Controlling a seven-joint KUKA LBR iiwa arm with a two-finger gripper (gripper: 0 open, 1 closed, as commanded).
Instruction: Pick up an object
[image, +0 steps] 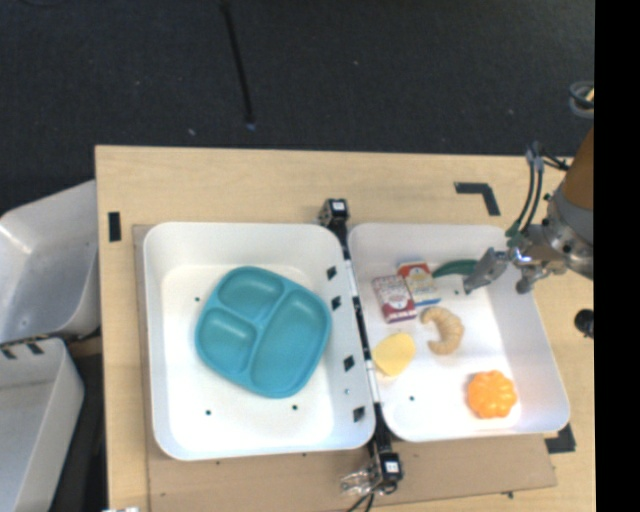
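1. Camera view, gripper: the two-finger metal gripper (503, 268) reaches in from the right over the right-hand shallow white plastic bin (530, 340), near that bin's upper right corner. Whether its jaws stand apart or together cannot be told at this size and angle — nothing is seen between them.

2. Camera view, the relation that matters: taking the small red-and-white printed carton (396, 297) as landmark, the gripper lies to its right and a little above, with a thin green curved piece (455, 268) between the two, up beside the gripper. The carton's long axis runs roughly up and down the view.

3. Camera view, other candidates: a tan curved croissant-shaped toy (443, 329) lies just right of and below the carton, its long axis tilted. A pale yellow rounded block (394, 353) sits directly below the carton, and an orange knobbly round toy (491, 394) lies well below and right of it.

4. Judgement: the green piece and the croissant toy are nearest the jaws, so a short move left and down would likely suit either.

5. Camera view, left bin: the left-hand white plastic bin (170, 400) holds a teal divided plastic plate (263, 331), well left of the carton.

6. Writing: the carton bears print — too small to read. A second, blue-and-white packet (421, 284) touches its right side, equally illegible.
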